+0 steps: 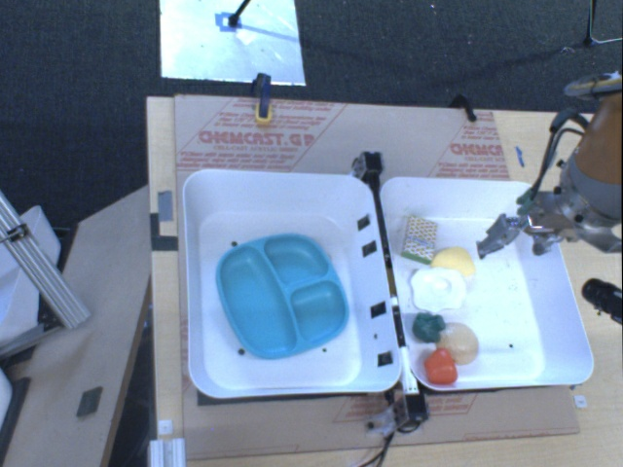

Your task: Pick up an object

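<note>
In the right bin (555, 300) several small objects lie along its left side: a green-and-white patterned block (420, 238), a yellow piece (453, 260), a white fried-egg shape (437, 287), a dark green piece (427, 326), a beige ball (458, 341) and a red piece (440, 367). My gripper (517, 233) hangs over the bin's upper right part, to the right of the yellow piece. Its two fingers stand apart, with nothing between them.
The left bin (209, 212) holds a blue divided tray (282, 294). A black divider strip (383, 261) runs between the bins. A metal plate (232, 27) lies behind the bench. A yellow clamp (264, 105) sits at the cardboard's back edge.
</note>
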Action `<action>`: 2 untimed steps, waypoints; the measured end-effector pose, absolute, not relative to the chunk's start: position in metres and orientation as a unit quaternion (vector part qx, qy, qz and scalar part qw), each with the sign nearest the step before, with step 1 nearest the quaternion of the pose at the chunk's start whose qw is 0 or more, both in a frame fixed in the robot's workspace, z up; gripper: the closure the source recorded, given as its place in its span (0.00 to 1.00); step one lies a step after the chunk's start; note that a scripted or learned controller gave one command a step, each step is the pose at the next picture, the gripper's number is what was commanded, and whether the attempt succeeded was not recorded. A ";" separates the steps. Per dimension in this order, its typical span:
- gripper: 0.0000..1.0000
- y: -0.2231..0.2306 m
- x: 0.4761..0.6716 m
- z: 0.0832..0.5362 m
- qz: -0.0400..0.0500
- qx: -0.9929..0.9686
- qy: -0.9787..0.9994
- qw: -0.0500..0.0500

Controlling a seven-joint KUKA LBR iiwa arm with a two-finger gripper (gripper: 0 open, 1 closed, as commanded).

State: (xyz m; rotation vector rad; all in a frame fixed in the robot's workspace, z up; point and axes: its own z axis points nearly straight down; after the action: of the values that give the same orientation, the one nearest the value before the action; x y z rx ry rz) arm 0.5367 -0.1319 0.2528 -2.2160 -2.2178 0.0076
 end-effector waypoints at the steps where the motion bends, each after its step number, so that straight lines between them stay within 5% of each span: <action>1: 0.00 -0.132 0.539 0.257 0.000 -0.706 -0.708 -0.001; 2: 0.00 -0.124 0.542 0.199 0.001 -0.706 -0.708 0.001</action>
State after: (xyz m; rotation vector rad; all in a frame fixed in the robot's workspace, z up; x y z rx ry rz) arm 0.5424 -0.1239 0.1986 -2.2179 -2.2220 0.0016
